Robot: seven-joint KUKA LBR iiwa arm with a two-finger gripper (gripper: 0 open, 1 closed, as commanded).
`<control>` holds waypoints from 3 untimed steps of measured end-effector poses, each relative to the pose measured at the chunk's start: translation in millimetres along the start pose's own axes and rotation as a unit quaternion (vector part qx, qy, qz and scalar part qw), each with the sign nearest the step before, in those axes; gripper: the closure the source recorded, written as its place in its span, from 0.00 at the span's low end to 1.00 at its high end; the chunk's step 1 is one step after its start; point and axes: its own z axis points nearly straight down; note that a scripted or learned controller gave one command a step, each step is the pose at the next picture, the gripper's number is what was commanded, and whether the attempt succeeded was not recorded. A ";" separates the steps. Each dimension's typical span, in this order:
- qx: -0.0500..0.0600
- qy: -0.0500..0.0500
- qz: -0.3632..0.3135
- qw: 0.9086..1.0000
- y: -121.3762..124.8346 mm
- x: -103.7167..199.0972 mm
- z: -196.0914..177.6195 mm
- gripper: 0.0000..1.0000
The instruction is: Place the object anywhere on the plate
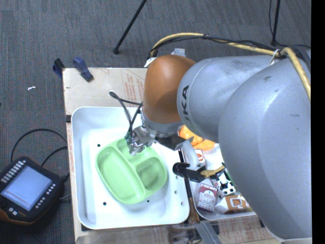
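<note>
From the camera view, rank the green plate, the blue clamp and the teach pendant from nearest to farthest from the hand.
1. Green plate, directly under the hand, in the left bin.
2. Blue clamp, on the bench's far-left corner.
3. Teach pendant, on the floor at left.

Floor: grey carpet (61, 29)
Pendant: handheld screen unit (28, 189), lower left on carpet, cable looped behind it
Clamps: two blue (81, 69), worktop's far left corner
Tripod leg: dark (133, 19), top centre

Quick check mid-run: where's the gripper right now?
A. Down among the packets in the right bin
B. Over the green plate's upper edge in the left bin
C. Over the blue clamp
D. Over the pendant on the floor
B: the gripper sits at the upper rim of the plate, inside the left bin.
</note>
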 end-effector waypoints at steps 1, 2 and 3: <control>-0.004 -0.001 -0.095 0.996 -34.5 91.8 74.5 1.00; 0.000 0.000 -0.071 0.997 -2.6 51.7 33.0 1.00; 0.001 0.000 -0.100 0.995 -93.9 16.9 0.6 1.00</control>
